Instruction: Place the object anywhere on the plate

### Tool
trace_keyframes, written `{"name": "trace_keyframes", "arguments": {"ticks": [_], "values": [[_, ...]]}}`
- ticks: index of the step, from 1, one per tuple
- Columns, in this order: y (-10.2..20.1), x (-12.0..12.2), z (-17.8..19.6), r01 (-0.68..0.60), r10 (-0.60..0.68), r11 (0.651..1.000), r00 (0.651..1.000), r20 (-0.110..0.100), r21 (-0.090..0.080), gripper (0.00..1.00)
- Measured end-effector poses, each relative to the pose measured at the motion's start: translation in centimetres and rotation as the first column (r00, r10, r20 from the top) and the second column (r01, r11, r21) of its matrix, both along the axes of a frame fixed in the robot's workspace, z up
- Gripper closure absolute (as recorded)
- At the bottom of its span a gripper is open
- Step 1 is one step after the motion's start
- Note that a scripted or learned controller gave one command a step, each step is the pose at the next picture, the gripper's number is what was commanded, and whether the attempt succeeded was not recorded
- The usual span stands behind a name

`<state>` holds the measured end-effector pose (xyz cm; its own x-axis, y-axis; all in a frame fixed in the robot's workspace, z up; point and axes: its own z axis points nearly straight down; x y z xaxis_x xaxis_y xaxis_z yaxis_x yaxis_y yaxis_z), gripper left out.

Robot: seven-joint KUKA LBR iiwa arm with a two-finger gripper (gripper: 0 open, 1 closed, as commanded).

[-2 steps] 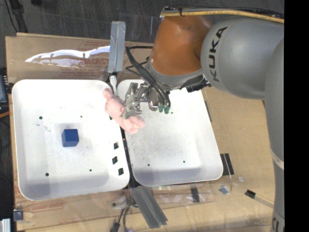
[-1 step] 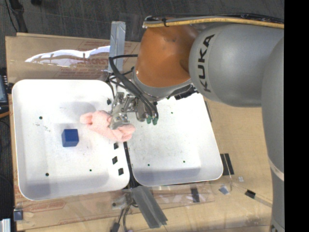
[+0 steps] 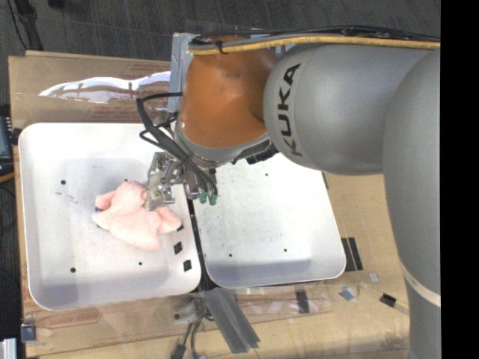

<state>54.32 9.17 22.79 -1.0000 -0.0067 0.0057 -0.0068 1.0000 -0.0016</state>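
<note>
— On the far left, what lies in the left shallow white plastic bin point(image 3: 45, 275)?

— A pale pink, soft, crumpled cloth-like object point(image 3: 129, 215) rests on the bin floor, a little right of its middle. Small dark dots mark the floor around it, and two small black tabs sit on the bin's right rim.

— And outside the bins?

— Brown cardboard sheeting point(image 3: 82, 73) covers the bench behind them, with a strip of shiny clear plastic film point(image 3: 97, 88) lying across it just above the left bin. Below the bins, a grey metal bracket point(image 3: 228, 320) juts out where the two meet.

— What of the right shallow white bin point(image 3: 299, 260)?

— Its floor is bare apart from small dots. Its upper part is hidden under the large grey KUKA arm with the orange band point(image 3: 224, 96), which comes in from the right and blocks much of that side.

— Now the claw?

— The silvery two-finger gripper point(image 3: 163, 193) hangs over the left bin near the shared edge, its tip touching the pink object's upper right. Black cables loop beside it. Whether the fingers are apart, together, or pinching the cloth, I cannot tell.
</note>
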Motion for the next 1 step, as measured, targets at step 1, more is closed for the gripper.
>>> {"name": "trace_keyframes", "arguments": {"ticks": [1], "values": [[-0.02, 0.01, 0.02, 0.0, 0.0, 1.0, 1.0, 0.0, 0.0, 0.0]]}}
